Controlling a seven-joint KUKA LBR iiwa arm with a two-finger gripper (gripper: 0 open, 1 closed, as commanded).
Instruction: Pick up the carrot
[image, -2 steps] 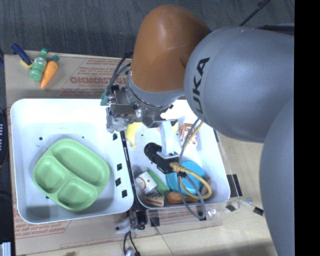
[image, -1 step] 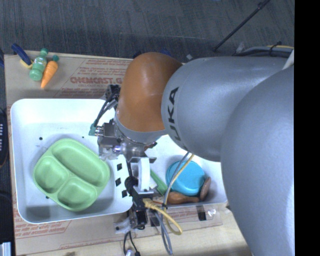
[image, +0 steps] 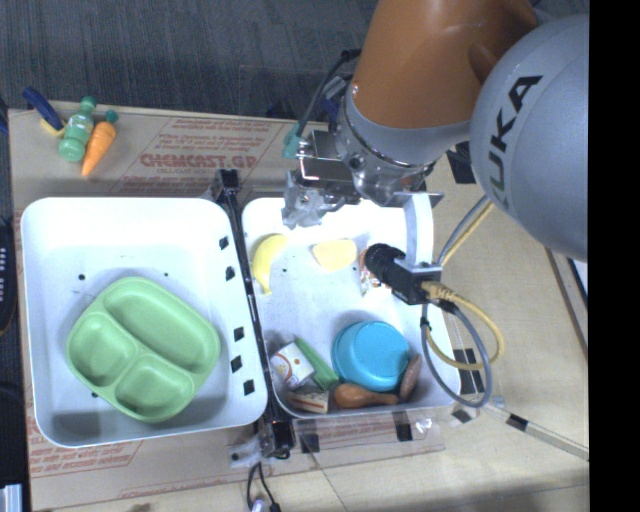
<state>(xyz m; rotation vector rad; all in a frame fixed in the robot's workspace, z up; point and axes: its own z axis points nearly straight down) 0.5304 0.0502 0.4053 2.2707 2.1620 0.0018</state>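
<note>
Two white bins (image: 40, 300) sit side by side. I cannot tell how the gripper (image: 300, 210) stands. Far left of it lies the carrot (image: 98, 147).

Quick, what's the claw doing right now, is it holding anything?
Claw: cannot be told; it sits over the far edge of the right bin, beside the banana. The carrot lies outside the bins.

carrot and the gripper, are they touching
Apart. The camera view shows the carrot lying on the bench beyond the left bin, while the gripper hangs over the right bin, far from it.
</note>
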